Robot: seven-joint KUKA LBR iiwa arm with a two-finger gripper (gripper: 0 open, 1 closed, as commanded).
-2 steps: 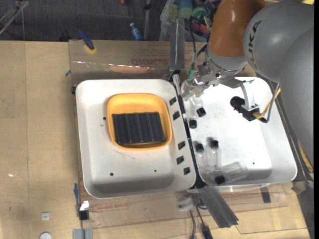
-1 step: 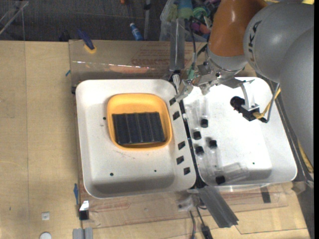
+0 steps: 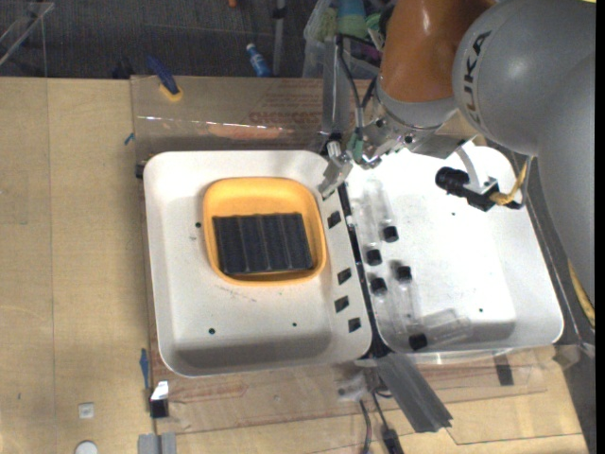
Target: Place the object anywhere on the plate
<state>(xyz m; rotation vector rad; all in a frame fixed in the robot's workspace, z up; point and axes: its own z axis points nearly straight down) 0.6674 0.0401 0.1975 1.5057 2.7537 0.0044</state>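
As it hangs, gripper (image 3: 345, 164): just off the plate's far right corner, over the seam where the two bins meet.
Grip state: cannot tell, since the tip is small and cluttered with glare. Nothing can be seen held in it.
Object (image 3: 263, 244): dark, ribbed, rectangular slab. It lies flat inside the plate (image 3: 214, 200), toward its near edge, and is wholly within the rim.
Object vs gripper: apart, with the plate's right rim between them.
Plate: orange-yellow, shallow, rounded corners. It sits in the left bin (image 3: 180, 334), roughly central and nearer the far wall.
Why it lies so: my guess is the raised rim keeps the slab from sliding, and lying flat on its broad face it has no cause to tip.
Right bin (image 3: 496, 296): on the plate's right, past the divider. A few small dark bits (image 3: 388, 231) are scattered along its side nearest the plate.
Arm (image 3: 529, 55): bulks in from beyond the plate's far right, with the orange band (image 3: 425, 36) above the wrist. It is held high and to the side, likely so the plate is unobstructed.
Task reading: the object is on the plate, so placement looks done.
Risk: low. The slab rests clear of the rim, and only a careless sweep back over the plate would disturb it.
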